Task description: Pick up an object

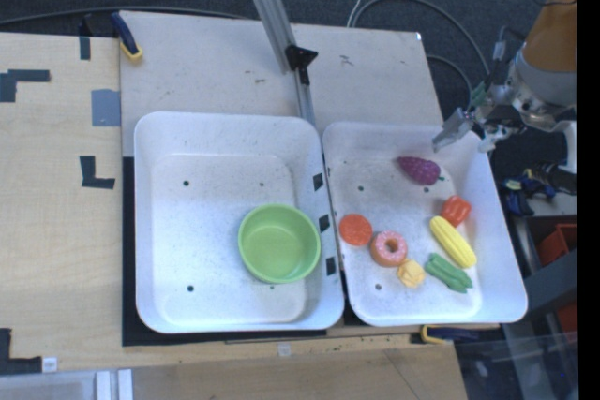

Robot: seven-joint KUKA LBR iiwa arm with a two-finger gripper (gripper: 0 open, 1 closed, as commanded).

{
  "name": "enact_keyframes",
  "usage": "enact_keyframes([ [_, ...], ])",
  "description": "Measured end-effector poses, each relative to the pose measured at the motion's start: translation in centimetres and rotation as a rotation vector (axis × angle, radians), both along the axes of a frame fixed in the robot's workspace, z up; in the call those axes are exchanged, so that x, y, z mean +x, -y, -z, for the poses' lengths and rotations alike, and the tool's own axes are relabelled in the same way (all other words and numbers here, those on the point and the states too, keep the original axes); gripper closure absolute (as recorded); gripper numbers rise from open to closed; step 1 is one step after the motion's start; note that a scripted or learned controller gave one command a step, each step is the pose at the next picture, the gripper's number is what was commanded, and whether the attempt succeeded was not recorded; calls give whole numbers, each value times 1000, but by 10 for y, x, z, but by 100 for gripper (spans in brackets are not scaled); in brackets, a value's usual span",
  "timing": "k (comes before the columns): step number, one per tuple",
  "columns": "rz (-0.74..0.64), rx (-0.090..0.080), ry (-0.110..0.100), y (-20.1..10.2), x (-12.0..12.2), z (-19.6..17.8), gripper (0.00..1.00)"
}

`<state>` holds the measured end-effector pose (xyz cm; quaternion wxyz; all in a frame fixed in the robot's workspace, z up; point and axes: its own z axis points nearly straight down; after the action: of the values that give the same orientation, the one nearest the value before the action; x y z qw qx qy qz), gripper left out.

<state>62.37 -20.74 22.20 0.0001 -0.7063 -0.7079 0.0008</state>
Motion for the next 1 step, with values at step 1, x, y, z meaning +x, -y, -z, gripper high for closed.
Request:
enact_keyframes([
  [1,0,0,0,0,0,0,0],
])
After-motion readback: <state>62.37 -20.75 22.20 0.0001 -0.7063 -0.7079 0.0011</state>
